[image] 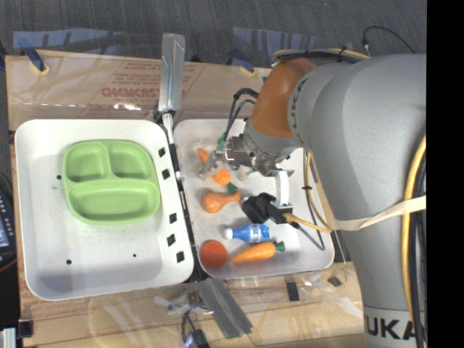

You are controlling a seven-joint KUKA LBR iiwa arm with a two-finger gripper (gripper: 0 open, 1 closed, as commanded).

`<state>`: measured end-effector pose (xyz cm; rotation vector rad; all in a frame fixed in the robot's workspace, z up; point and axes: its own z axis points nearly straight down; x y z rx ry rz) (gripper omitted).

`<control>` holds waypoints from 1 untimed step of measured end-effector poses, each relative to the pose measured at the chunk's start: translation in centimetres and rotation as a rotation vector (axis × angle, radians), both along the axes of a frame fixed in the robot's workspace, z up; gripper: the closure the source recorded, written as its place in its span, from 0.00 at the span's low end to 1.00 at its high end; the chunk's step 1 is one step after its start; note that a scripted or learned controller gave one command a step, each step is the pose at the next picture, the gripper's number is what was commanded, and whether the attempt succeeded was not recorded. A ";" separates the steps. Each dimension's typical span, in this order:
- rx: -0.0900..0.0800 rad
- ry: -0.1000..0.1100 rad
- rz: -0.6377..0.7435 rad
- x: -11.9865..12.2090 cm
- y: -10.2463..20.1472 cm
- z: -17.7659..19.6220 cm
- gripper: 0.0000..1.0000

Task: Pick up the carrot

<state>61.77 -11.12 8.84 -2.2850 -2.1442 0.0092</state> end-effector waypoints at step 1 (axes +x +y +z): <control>0.001 0.005 0.004 0.0 0.1 0.7 1.00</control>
